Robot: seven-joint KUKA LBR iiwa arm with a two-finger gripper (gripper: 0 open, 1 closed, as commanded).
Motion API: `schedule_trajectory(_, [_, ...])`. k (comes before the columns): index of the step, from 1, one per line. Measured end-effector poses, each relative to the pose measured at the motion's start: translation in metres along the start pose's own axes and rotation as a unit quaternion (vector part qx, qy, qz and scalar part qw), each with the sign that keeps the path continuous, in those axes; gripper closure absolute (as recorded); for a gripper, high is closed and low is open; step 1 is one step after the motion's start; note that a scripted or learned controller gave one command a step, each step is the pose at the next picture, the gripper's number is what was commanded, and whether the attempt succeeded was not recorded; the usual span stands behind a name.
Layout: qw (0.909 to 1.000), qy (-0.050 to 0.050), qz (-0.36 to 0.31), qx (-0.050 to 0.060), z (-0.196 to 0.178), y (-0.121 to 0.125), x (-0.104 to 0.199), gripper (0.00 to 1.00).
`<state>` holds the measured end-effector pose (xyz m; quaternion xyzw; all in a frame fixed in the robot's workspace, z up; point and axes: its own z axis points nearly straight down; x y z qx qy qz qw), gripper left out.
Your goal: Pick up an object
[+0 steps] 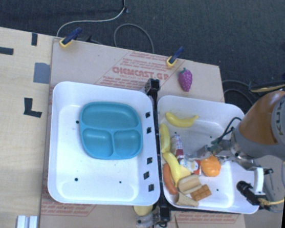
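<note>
The right bin [235, 114] holds a heap of toy food: an orange fruit [211, 168], a banana [180, 120] at the back, a second banana [175, 166] in the middle, a small red and white bottle [179, 146], a carrot-like piece [169, 180], a bread piece [189, 183] and a brown waffle-like piece [201, 192]. My gripper [207, 152] is low inside this bin, just above and behind the orange fruit and close to touching it. The grey and orange arm [259, 128] comes in over the bin's right rim.
The left bin [59, 142] holds a blue divided plate [112, 131]. A purple grape bunch [186, 79] lies on the cardboard behind the right bin. A black divider [152, 138] runs between the bins. A yellow item [142, 209] pokes out below the front edge.
</note>
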<state>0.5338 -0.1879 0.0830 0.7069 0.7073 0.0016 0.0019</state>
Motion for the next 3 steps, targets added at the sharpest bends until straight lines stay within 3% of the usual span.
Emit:
schedule_trajectory(1, [1.0000,0.001,-0.001,-0.003,-0.019,0.002,0.001,1.00])
schedule_trajectory(2, [1.0000,0.000,-0.005,-0.005,-0.145,0.054,0.060,1.00])
schedule_trajectory(3, [1.0000,0.000,-0.003,0.003,-0.115,0.078,0.131,1.00])
